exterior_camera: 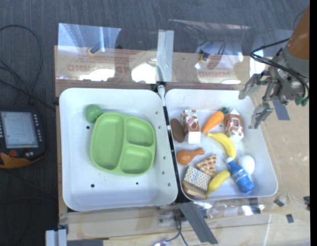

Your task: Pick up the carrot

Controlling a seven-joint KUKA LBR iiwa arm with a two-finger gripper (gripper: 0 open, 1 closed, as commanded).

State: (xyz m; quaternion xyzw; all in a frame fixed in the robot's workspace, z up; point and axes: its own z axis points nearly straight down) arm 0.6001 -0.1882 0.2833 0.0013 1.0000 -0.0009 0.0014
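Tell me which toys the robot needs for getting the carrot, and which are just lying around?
Needed: carrot; gripper, fingers spread, holding nothing.

Lying around: two bananas, blue bottle, egg, drumstick, pizza slice, green tray, green ball.

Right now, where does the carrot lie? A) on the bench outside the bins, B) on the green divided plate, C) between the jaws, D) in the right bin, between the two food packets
D: the carrot rests on the floor of the right bin, with a brown packet on one side and another packet on the other, apart from the gripper.
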